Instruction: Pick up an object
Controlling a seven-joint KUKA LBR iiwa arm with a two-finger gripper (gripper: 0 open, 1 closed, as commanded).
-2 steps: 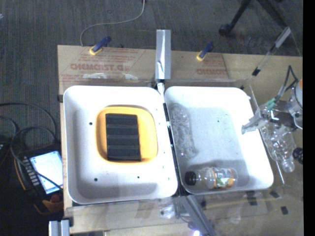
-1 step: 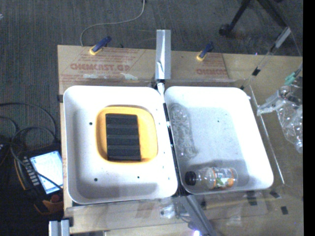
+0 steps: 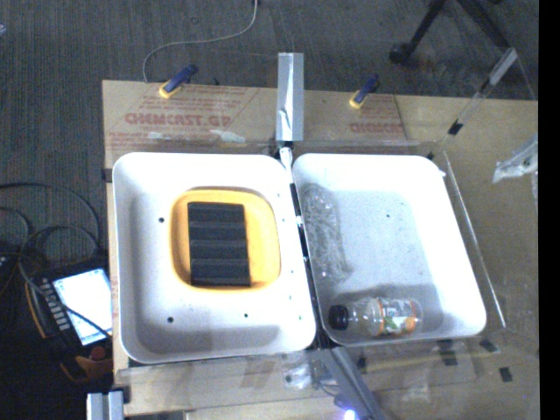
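Bottles are lying in the right bin (image 3: pixel 455 234): a capped one (image 3: pixel 378 315) along the near wall, a crinkled clear one (image 3: pixel 320 231) by the left wall. A yellow tray (image 3: pixel 226 241) with black ribbed pad is sitting in the left bin (image 3: pixel 140 261).

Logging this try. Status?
Nothing picked yet. Yellow-and-black block in left bin. Two clear bottles in right bin.

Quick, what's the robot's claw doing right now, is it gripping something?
Gripper: cannot be told from this camera view. The yellow tray lies in the left bin; the plastic bottle lies in the right bin.
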